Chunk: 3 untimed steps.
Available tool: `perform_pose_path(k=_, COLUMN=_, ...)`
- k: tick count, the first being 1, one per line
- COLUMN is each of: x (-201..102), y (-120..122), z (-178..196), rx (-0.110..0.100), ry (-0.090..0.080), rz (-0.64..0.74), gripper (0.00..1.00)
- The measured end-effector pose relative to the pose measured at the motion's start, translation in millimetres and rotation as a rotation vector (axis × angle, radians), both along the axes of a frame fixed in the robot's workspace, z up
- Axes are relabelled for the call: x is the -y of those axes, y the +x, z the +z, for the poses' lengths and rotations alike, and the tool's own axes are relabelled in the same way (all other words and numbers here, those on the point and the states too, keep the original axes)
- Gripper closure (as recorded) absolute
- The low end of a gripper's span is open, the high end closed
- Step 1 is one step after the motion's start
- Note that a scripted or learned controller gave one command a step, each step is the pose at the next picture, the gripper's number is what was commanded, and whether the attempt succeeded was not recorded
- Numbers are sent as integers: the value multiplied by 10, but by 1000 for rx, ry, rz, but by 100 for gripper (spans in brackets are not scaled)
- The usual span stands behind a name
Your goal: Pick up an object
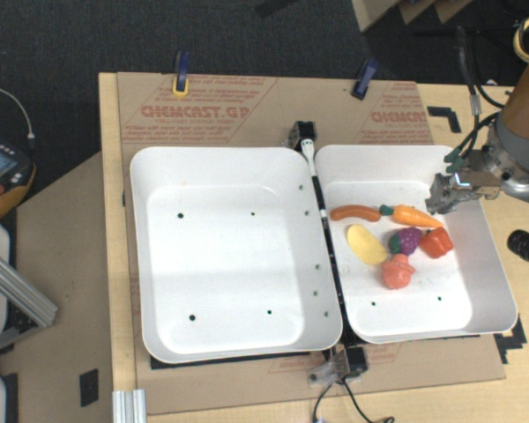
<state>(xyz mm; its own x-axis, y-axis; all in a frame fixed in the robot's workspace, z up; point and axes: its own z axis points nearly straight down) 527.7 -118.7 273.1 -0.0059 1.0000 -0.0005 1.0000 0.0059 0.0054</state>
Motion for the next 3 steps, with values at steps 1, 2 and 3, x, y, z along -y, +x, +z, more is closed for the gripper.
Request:
perform_pose_path(k=1, x=-525, y=388, z=-556, rx=-9, ry=3, rz=0, gripper=100)
perform_pose_path(k=2, x=-490, y=381, z=-418, rx=-4, ry=0, rz=-5, gripper=100)
perform_pose_path(k=3, x=-321, y=-316, z=-419, rx=-12, ry=1, rz=-10, gripper=100)
